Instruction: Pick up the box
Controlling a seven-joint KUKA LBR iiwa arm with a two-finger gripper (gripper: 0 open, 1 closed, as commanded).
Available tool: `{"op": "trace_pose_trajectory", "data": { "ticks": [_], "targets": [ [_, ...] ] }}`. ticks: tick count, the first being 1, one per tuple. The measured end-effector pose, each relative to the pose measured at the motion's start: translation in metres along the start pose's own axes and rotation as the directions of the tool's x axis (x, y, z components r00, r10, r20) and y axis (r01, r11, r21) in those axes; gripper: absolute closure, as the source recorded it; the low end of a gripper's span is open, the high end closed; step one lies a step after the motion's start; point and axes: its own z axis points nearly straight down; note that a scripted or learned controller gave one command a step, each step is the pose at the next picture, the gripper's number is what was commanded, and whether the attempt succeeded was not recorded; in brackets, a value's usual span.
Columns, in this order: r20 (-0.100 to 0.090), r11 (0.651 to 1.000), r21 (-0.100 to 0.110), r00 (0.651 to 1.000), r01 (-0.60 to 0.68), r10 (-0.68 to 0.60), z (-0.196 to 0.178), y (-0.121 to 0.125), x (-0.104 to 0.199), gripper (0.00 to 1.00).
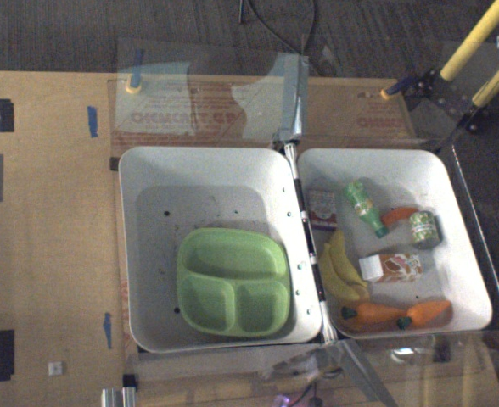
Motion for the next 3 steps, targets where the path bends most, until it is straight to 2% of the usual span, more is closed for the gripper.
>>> {"op": "trace_pose_trajectory", "data": {
  "ticks": [3],
  "targets": [
    [0.006,1.0,-0.015,1.0,0.013,-0.013,-0.034,0.002,0.008,1.0]
  ]
}}
